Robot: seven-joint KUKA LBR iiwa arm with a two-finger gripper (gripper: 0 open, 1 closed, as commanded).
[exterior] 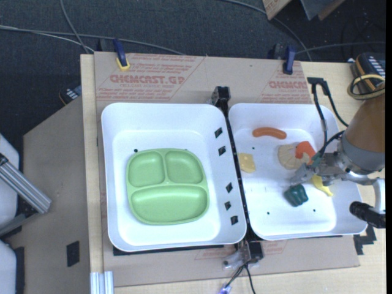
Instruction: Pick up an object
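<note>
The small dark-green plastic object [297,195] lies near the right bin's front edge; the tool [311,174] hovers beside it, grip state unclear, and should centre first.

We are losing the arm [370,133] past the frame's right edge. The gripper [313,171], near the right bin's [269,225] right edge, is blurring; we cannot tell its fingers. It is partly covering a yellow object [324,185].

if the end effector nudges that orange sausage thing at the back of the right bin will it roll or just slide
The orange sausage looks long and rounded, so a push across its length would probably roll it. It looks smooth and glossy, so it may slip in a pinch. It is small and probably light, and the bin wall just behind should stop it.
</note>
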